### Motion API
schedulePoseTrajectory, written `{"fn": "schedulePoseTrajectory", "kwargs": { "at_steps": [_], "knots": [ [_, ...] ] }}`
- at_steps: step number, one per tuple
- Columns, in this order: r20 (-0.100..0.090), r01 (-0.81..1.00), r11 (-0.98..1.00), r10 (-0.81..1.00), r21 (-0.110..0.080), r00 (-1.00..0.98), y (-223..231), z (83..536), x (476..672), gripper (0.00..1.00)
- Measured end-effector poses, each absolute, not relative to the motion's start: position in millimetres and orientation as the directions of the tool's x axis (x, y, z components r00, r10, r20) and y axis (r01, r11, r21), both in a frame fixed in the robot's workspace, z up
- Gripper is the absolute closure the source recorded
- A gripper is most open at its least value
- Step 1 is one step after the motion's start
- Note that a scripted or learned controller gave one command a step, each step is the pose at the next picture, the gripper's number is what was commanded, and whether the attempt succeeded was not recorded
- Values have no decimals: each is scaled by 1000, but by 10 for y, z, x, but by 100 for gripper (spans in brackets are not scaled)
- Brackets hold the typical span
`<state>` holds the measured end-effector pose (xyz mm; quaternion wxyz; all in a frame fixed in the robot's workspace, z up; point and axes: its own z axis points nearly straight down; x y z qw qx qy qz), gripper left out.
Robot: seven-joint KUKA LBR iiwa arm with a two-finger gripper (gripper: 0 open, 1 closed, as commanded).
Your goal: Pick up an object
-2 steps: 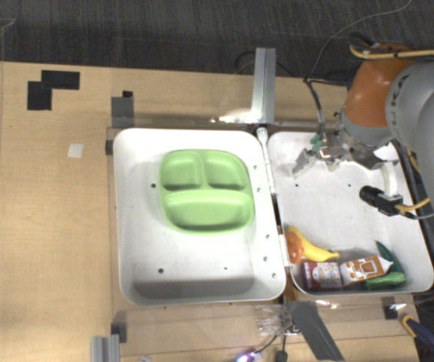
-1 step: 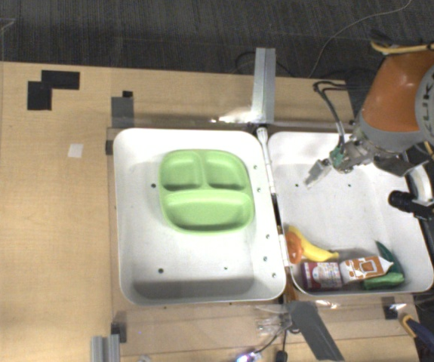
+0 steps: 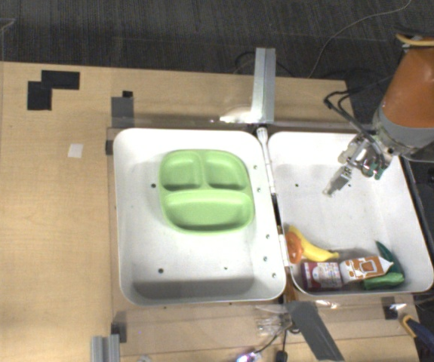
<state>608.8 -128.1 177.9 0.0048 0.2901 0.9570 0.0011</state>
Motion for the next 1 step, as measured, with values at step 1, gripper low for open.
{"fn": "schedulePoseTrajectory", "kwargs": {
  "at_steps": [1],
  "knots": [
    [-12,196,981,196,2,-981,-1125,2464,6356,0]
  ]
}}
